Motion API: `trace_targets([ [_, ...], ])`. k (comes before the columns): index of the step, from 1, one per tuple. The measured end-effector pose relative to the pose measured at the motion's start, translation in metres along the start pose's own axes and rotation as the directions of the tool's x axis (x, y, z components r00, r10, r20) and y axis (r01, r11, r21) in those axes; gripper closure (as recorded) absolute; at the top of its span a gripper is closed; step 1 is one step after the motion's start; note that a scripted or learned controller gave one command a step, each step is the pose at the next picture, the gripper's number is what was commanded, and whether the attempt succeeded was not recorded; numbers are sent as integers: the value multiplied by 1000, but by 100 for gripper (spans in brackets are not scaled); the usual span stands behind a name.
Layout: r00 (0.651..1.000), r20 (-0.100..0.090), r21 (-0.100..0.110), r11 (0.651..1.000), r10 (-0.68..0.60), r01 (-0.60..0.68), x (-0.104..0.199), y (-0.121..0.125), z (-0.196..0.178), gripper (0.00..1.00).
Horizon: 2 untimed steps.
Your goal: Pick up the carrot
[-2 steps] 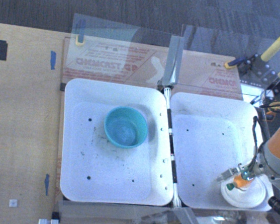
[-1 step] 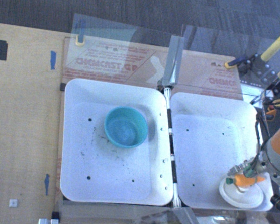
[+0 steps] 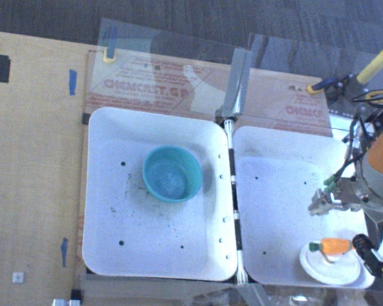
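The claw [image 3: 322, 203] is hanging over the right bin [image 3: 274, 214], near its right side, and nothing is showing between its fingers; whether they are open or closed cannot be told. The carrot [image 3: 334, 247] is lying just below and slightly right of the claw, resting on a white plate [image 3: 330, 268] in that bin's lower right corner. A teal bowl [image 3: 171, 173] is sitting in the left bin [image 3: 103, 193].

Right bin [image 3: 276, 194] floor mostly bare, white plate [image 3: 330, 268] at near right corner, teal bowl [image 3: 171, 173] mid left bin [image 3: 110, 194]
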State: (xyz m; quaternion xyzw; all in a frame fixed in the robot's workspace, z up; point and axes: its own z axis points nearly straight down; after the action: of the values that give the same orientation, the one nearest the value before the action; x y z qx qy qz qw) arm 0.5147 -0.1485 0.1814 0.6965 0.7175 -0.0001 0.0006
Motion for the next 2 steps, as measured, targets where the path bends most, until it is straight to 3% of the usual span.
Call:
trace_targets([
  [1,1000,0,0,1000,0,0,0,0,0,0],
  [2,987,-1,0,987,-159,159,-41,-37,80,0],
])
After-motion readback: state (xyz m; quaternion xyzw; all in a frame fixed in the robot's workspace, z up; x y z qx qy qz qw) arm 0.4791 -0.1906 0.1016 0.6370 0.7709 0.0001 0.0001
